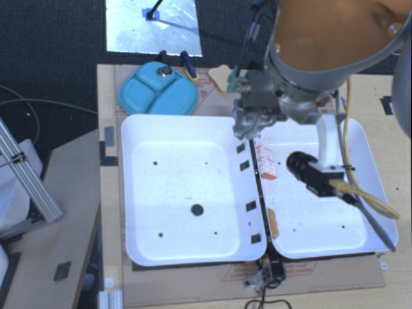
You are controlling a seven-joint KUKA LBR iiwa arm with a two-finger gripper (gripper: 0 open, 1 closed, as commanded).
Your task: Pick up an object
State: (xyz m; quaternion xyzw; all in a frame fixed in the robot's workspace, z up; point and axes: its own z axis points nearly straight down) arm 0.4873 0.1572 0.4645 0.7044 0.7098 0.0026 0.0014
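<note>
Here, the jaws [248, 129] hang over the inner edge of the right bin [360, 172], upper centre; whether they are apart or together I cannot tell. Just below lies a small red-and-white packet [266, 163], not yet lifted, so the pick remains undone.

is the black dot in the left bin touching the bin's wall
Apart. The camera view shows the small black disc on the left bin's floor, white floor visible all around it.

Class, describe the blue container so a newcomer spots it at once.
Start at the left white bin. Just beyond its far rim, on the bench, sits the blue container, shaped in rounded sections. It alone is bright blue, unlike the pale piece to its right.
</note>
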